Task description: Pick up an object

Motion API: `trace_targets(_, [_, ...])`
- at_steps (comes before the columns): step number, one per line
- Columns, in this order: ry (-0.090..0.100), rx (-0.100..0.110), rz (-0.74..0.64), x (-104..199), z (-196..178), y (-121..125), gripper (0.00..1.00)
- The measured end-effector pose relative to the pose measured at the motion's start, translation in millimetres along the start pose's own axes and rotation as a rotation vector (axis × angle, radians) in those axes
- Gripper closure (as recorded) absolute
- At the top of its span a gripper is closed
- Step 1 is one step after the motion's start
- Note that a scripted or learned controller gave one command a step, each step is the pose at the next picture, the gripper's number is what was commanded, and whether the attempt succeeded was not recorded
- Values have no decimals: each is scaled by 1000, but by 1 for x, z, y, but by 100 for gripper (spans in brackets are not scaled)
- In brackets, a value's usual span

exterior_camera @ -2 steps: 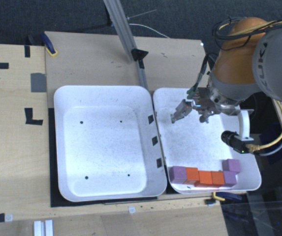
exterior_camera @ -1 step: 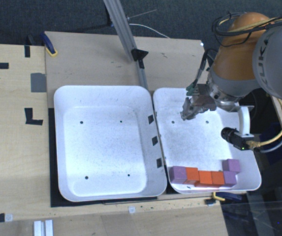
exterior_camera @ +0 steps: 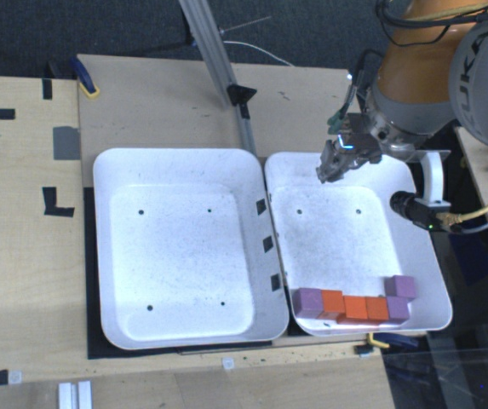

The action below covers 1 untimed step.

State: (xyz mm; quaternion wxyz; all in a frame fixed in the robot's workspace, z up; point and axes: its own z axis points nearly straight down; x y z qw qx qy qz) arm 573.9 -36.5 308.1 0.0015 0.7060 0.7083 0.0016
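Hand (exterior_camera: 332,167) hanging over the far edge of the right bin (exterior_camera: 414,186), near its upper left corner, tilted down and toward the left. Too dark and small to tell whether open or closed; nothing visibly caught in it. Above the hand, the grey arm (exterior_camera: 482,58) with its orange band (exterior_camera: 435,32), reaching in from the right, cables looped over the top. Well apart from the hand, at the near wall of the right bin, a row of small blocks packed together: a purple block (exterior_camera: 309,302) at the left end, touching an orange block (exterior_camera: 332,302), then a second orange block (exterior_camera: 371,308) alongside, then a purple block at the right end (exterior_camera: 399,310), with another purple block (exterior_camera: 403,285) just behind it toward the far side. Left bin (exterior_camera: 107,228) side by side with the right one, rims touching along the middle, with small black clips at the seam. Both bins resting on a pale wooden tabletop (exterior_camera: 22,228) marked with bits of black tape. A grey metal rail (exterior_camera: 214,49) slanting down from the top toward the gap between the bins.
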Motion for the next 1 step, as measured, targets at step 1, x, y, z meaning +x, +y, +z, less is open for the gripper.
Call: trace_targets(1, [1,3,-3,49,-14,18,100])
